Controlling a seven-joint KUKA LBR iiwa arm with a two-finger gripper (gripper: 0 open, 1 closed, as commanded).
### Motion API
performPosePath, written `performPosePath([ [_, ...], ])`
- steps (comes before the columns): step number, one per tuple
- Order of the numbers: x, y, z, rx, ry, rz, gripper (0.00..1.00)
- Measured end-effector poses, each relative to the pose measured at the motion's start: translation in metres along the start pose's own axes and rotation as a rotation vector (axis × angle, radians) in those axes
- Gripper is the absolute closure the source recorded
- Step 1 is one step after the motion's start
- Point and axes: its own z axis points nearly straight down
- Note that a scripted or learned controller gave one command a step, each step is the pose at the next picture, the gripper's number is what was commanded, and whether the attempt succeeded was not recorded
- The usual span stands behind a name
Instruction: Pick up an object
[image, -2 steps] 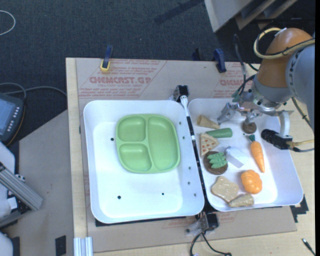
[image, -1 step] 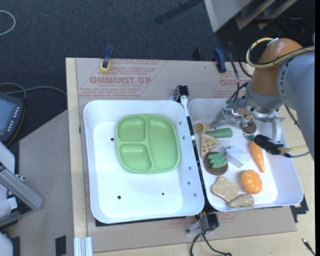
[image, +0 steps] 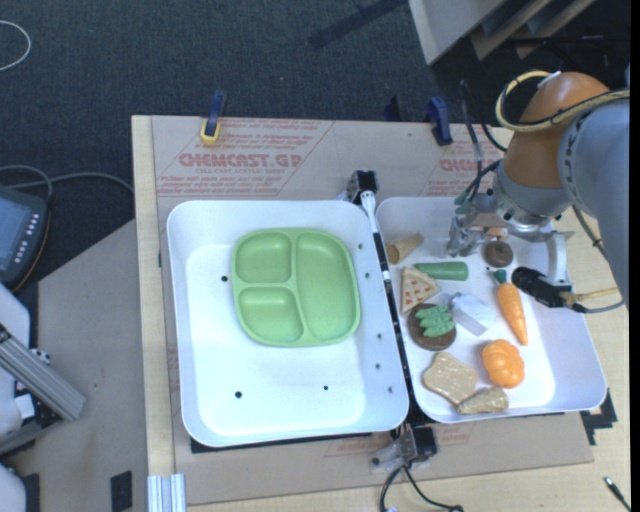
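My gripper (image: 462, 238) hangs low over the far part of the right bin (image: 585, 390), just above and behind a green cucumber-shaped toy (image: 441, 270). A tan cone (image: 405, 247) lies to its left and a small brown round piece (image: 497, 253) to its right. Nothing can be made out in the gripper. Closer to the front lie a triangular cracker slice (image: 418, 290), a brown disc with a green leafy top (image: 433, 326), a pale grey piece (image: 467, 312), a carrot (image: 513, 312), an orange (image: 502, 363) and two bread pieces (image: 450, 376).
The left bin (image: 200, 400) holds a green divided plate (image: 297, 286) near its middle. A ridge with black screws (image: 385, 300) separates the two bins. The arm's grey and orange wrist (image: 545, 130) stands above the right bin's far right corner.
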Motion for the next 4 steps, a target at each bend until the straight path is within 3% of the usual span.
performPosePath([
  [2, -0.001, 0.003, -0.129, -0.006, -0.001, 0.0, 1.0],
  [3, -0.001, 0.004, -0.129, -0.002, -0.001, 0.0, 1.0],
  [4, 0.046, -0.014, -0.14, 0.003, 0.003, -0.003, 1.0],
])
